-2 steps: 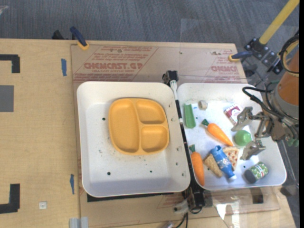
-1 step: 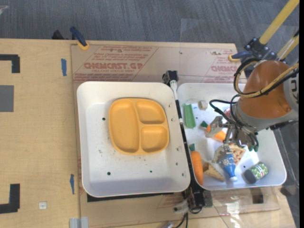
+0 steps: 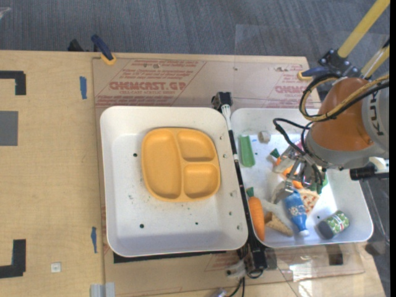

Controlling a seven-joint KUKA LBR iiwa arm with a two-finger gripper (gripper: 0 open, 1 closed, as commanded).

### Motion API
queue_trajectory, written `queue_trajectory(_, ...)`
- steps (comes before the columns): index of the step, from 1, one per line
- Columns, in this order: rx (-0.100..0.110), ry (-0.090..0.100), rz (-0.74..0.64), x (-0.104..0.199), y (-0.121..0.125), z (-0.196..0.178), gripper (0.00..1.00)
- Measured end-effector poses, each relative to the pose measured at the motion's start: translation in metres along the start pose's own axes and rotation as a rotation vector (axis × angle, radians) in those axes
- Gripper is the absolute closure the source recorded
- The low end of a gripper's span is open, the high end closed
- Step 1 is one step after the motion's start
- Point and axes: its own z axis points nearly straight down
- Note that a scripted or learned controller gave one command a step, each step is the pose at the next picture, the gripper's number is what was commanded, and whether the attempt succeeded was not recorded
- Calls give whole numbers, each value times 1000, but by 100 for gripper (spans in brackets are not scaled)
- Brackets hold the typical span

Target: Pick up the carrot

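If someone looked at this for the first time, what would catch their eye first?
Probably the yellow divided plate, alone in the middle of the left bin. Next the grey and orange arm reaching into the right bin, its gripper low among a jumble of small items. The carrot lies along that bin's left wall, apart from the gripper.
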Motion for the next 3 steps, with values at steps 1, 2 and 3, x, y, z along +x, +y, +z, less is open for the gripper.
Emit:
queue_trajectory(1, -2, -16, -1, -5, 2, -14, 100)
queue_trajectory(2, 3, -6, 139, 62, -24, -128, 100)
queue_trajectory(3, 5, 5, 138, 64, -24, -123, 0)
